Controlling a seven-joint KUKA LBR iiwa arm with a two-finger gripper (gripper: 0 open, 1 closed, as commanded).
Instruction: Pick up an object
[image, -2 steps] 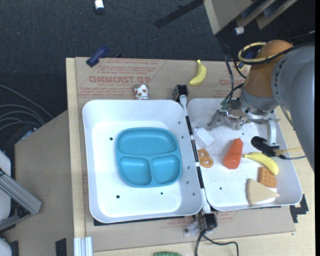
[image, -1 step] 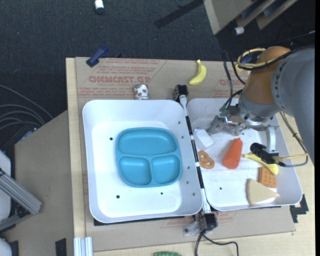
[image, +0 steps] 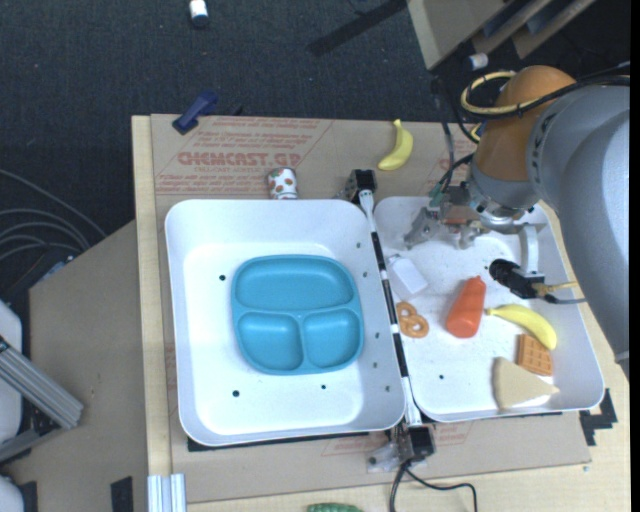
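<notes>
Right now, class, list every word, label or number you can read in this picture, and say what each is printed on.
"CHEMCAST GP": large red letters on the brown board behind the bins; the last letters are blurred, so that reading is uncertain.
Smaller red lines above and below that word, on the same board: too small to read.
Faint red print on the board's front edge: too blurred to read.

We're seeing smooth, slightly glossy white plastic bins (image: 190, 300), a matt blue plastic tray (image: 296, 312), and a rough brown cardboard-looking bench top (image: 240, 155).
</notes>
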